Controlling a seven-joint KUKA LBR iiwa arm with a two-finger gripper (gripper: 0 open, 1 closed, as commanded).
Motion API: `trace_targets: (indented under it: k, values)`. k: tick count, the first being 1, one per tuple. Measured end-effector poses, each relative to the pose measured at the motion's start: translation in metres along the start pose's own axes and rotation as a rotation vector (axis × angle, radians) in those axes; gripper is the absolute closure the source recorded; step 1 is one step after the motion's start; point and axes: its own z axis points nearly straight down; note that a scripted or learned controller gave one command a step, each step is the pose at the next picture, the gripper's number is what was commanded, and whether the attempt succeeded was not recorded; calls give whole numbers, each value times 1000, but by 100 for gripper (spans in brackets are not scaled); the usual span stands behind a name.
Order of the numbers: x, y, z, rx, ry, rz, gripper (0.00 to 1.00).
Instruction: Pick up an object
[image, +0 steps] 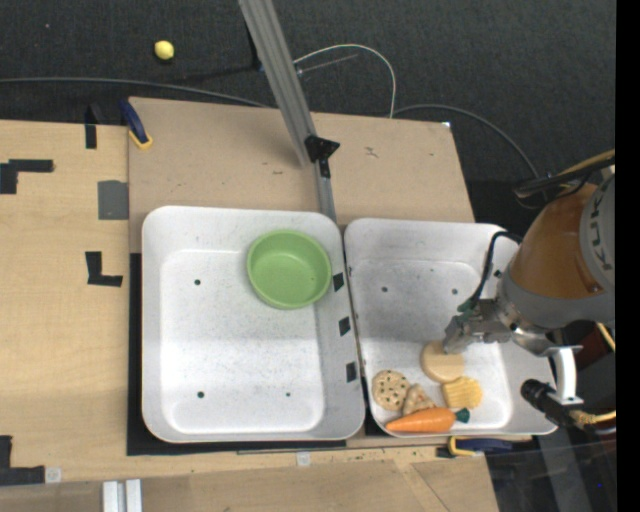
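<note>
In the right bin (410, 262), my gripper (462, 335) hangs low over the near right part, right above a pale tan round piece (437, 362). The wrist hides its fingers. Close by lie a yellow corn-like piece (463, 393), a speckled cookie (389, 387), a small tan piece (418, 401) and an orange carrot (422, 422) along the near wall. A green bowl (289, 268) sits upright in the left bin (200, 330), at its far right.
A grey metal pole (290, 90) slants across the bench behind the bins. Black cables (440, 115) run over the dark floor at the back. A small yellow ball (164, 49) lies at the far left. Clips line the divider between the bins.
</note>
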Motion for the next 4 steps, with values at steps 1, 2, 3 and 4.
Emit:
trace_targets:
  k: [1, 2, 3, 4]
  values:
    - [-7, -2, -44, -7, -3, 2, 100]
    - [-7, -1, -97, -9, -3, 1, 100]
    - [39, 28, -108, -6, 0, -4, 100]
    - [86, 58, -117, -6, 0, -5, 100]
